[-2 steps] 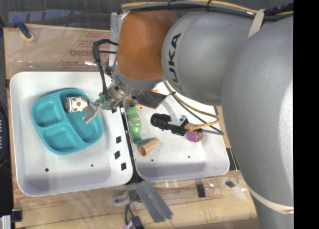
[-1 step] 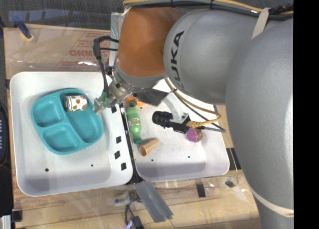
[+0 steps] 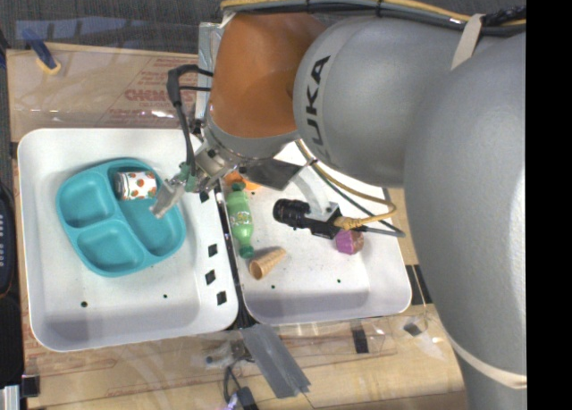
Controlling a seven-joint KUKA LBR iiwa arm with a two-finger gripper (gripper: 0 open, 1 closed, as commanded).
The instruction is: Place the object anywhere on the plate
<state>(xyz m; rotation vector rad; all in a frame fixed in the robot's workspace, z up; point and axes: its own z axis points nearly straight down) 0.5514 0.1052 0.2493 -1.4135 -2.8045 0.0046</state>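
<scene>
Pincer fingers [image 3: 168, 194] hang over the right edge of the teal three-compartment plastic plate [image 3: 98, 243] in the left white bin [image 3: 54, 310]; whether they are spread or pressed together I cannot tell. Just to their left, a small white cup with red and orange dots [image 3: 136, 186] lies tipped in the plate's upper compartment. Judged from that, the placing looks essentially done, with only withdrawal left.

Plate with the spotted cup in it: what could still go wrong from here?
1. The cup sits by the plate rim's top edge; a nudge from the gripper close beside it could knock it out.
2. The gripper hangs low over the plate's right rim and may catch it, shifting the plate in the left bin.
</scene>
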